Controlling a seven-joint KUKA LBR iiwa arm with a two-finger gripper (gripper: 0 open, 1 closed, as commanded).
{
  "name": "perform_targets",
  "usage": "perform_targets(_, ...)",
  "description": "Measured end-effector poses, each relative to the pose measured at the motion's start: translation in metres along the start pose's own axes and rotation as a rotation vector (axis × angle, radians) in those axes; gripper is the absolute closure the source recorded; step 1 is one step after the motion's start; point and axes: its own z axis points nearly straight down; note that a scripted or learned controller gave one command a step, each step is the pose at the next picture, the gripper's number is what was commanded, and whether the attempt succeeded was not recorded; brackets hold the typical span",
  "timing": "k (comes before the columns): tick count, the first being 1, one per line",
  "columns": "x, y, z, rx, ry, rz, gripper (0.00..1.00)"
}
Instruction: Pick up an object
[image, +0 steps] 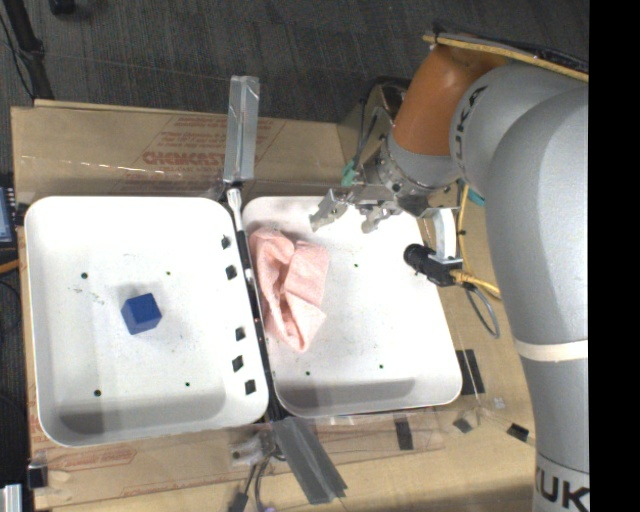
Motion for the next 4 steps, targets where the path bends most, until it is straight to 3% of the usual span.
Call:
perform_targets(1,0.025,0.016,0.109,-0.003,0.000,-0.123,0.00)
perform_targets(2,0.037,0.016,0.109,-0.001,-0.001,-0.461,0.00)
perform_targets(3,0.032,-0.053,0.109,-0.002,0.000,-0.318,0.00)
perform_targets(4,0.032,-0.089,0.110,-0.002,-0.001,-0.306,0.00)
